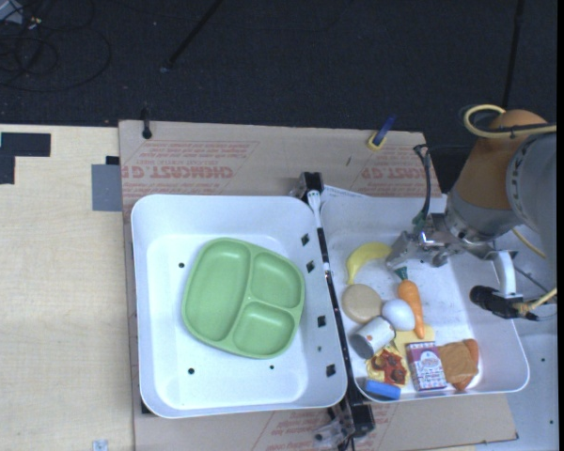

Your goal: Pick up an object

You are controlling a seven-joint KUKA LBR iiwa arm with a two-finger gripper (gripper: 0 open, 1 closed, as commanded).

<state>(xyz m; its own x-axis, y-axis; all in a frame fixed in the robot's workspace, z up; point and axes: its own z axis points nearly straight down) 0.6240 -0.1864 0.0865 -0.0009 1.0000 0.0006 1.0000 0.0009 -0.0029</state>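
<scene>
The right bin (pixel 508 369) holds a cluster of toy foods. A yellow banana (pixel 365 256) lies at its upper left, with a tan round bun (pixel 362 303) below it. A white egg (pixel 399 314) and an orange carrot (pixel 412 301) sit in the middle. Lower down are a small white cup (pixel 376 334) on its side, a red carton (pixel 425 365), a brown toast piece (pixel 461 362), a red-and-yellow item (pixel 389 364) and a blue piece (pixel 383 390). My gripper (pixel 401 259) hangs low in this bin, just above the carrot's top end and right of the banana.
The left bin (pixel 160 242) holds a green divided plate (pixel 243 297). A black divider rail (pixel 324 280) runs between the bins. The arm (pixel 493 181) comes in over the right bin's upper right. Cardboard (pixel 226 163) lies under both bins.
</scene>
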